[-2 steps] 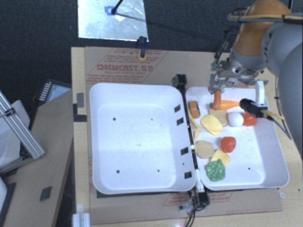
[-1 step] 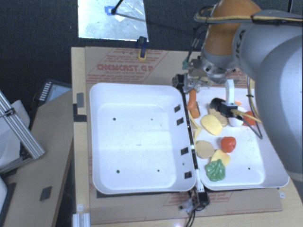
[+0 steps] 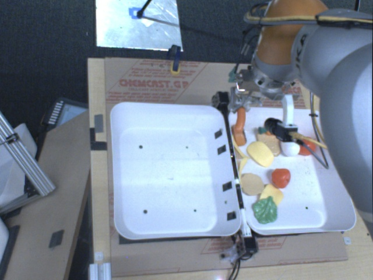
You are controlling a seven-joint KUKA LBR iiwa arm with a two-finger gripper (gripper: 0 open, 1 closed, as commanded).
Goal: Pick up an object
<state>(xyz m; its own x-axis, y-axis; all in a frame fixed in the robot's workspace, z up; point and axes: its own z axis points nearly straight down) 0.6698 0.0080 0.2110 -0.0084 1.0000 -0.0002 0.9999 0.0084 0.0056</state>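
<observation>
An orange piece (image 3: 239, 127) stood nearly upright in the far left corner of the right bin (image 3: 329, 212), close to the wall shared with the left bin (image 3: 169, 168). Its top reached up to the gripper (image 3: 238, 102), which hung directly over it. Whether the jaws were apart, together or clamped on the piece could not be told.

Just right of and nearer than the orange piece lay a yellow oval (image 3: 260, 153), with a small tan piece (image 3: 268, 139) on its far side. Right of these sat a white ball (image 3: 289, 149), touching a red scrap (image 3: 307, 147). Nearer lay a tan disc (image 3: 252, 184) and a tomato (image 3: 281, 177), with a yellow lump (image 3: 273, 194) just beside them and a green toy (image 3: 265, 210) nearest of all.

The arm (image 3: 332, 57) came in from the far right. Both bins sat on a printed cardboard sheet (image 3: 151, 80) on the desk (image 3: 58, 174), with a blue and yellow clamp (image 3: 174, 60) at the sheet's far edge.
</observation>
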